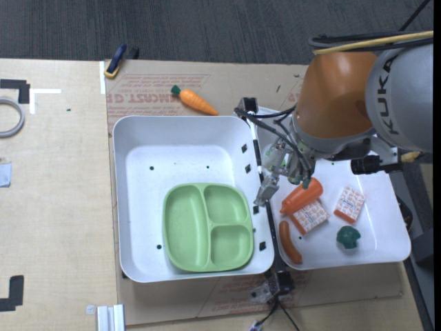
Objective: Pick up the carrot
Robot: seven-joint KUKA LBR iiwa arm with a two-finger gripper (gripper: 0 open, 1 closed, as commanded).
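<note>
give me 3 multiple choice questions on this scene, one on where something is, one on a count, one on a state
1. Where does the green plate lie?
A. in the left bin
B. in the right bin
C. on the cardboard behind the bins

2. How many carrots are in the picture?
A. one
B. two
C. three

3. How does the carrot in the right bin lie?
A. standing upright
B. hanging in the air above the bin
C. flat on the bin floor, just below the gripper

Answers:
1 A, it sits on the left bin floor.
2 B, one in the right bin, another carrot on the cardboard behind the bins.
3 C, it rests aslant beside the cracker packs.
</note>
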